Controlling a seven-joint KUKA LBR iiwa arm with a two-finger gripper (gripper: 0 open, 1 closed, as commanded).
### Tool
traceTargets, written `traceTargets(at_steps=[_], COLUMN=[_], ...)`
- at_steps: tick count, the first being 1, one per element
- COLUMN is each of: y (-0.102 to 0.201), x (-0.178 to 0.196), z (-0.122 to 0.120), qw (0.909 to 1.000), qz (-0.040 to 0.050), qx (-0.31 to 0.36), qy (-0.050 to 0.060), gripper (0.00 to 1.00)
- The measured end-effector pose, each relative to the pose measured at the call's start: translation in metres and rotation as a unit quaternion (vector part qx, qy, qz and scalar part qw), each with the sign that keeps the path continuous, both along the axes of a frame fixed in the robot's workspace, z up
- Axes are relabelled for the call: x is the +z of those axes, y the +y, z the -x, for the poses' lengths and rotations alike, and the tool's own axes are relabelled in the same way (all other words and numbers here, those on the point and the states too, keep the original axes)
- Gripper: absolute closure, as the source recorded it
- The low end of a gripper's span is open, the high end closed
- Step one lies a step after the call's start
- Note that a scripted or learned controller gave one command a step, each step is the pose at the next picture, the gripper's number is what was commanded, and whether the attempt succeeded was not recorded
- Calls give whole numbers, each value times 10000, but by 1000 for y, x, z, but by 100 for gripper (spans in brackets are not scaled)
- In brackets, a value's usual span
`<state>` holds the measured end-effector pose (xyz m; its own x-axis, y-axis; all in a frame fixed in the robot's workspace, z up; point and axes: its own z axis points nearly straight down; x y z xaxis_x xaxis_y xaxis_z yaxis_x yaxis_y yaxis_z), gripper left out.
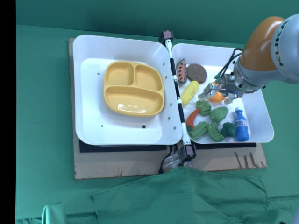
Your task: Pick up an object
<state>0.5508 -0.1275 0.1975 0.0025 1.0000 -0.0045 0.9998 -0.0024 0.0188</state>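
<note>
The table [42, 101] carries two white bins; the left bin [93, 125] holds a yellow divided plate [134, 87]. In the right bin [261, 125], toy food clusters. The gripper [216, 93] sits at a small orange piece [217, 97], seemingly between its tips, though whether they clamp it I cannot tell. It looks light, rigid, slick plastic; grip across its middle.

My worktop [42, 101] wears green cloth; on it I see cardboard [117, 169] under two white bins [93, 125].
</note>
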Motion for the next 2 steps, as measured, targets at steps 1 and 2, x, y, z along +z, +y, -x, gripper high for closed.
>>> traceTargets(at_steps=[1, 2], y=[0, 4], x=[12, 68], z=[-2, -12], qw=[10000, 10000], qz=[-2, -8], qx=[-19, 4], qy=[-36, 48], gripper=[100, 100])
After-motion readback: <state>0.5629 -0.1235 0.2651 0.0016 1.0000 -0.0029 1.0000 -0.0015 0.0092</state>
